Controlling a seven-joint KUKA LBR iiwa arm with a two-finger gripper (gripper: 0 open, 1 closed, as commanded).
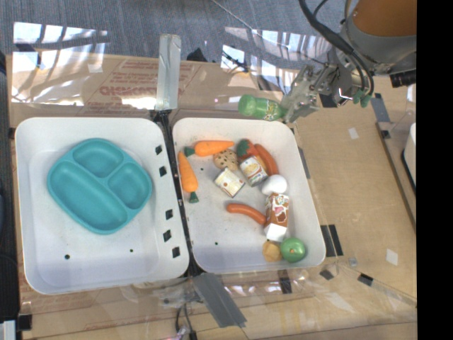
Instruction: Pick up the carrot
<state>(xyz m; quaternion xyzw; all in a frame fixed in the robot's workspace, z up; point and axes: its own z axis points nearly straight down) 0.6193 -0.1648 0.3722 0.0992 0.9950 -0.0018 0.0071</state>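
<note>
arm — reaching in from right | gripper (294, 108) — pointing lower-left

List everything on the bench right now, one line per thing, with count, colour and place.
White bins: 2, side by side; left bin, right bin.
Divided plate: 1, teal, in the left bin.
Carrots: 2, orange; one along the right bin's left wall, one near its top.
Sausages: 2, red-orange; one mid-bin, one near the top right.
Small packages and cans: several, mixed colours, clustered mid-bin.
Egg: 1, white, right bin.
Apple: 1, green, bottom right corner.
Green bottle: 1, on the bench above the right bin.
Arm: 1, grey and orange, top right.
Hand: 1, beside the green bottle.
</note>
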